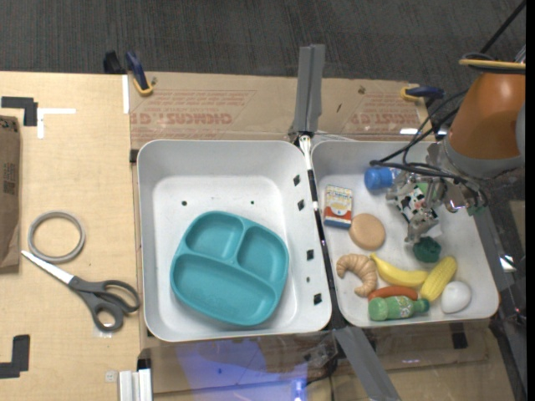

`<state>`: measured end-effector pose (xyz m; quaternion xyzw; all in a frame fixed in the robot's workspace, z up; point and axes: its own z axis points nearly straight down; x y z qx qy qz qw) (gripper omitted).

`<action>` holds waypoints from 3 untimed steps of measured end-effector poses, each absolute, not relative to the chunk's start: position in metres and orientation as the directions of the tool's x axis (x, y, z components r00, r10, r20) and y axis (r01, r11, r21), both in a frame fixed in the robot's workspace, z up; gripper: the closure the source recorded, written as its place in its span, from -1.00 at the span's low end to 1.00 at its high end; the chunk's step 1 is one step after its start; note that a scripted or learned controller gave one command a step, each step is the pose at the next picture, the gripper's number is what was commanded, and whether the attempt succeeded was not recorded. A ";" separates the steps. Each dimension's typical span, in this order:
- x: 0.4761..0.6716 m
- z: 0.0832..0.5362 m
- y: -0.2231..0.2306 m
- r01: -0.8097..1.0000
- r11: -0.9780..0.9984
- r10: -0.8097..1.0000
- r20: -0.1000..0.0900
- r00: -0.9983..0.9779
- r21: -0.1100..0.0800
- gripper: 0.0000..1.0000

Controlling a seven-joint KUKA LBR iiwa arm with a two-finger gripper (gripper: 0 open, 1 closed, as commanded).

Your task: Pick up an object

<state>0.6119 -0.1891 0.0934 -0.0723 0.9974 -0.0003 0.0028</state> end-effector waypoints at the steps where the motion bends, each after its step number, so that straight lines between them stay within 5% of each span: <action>1: 0.652 0.087 -0.114 -0.074 0.997 -0.074 0.031 -0.997 0.005 -1.00; 2: 0.597 0.094 -0.190 0.050 0.999 0.050 -0.005 -0.999 -0.001 -1.00; 3: 0.546 0.093 -0.221 0.121 0.993 0.121 -0.003 -0.993 0.001 -1.00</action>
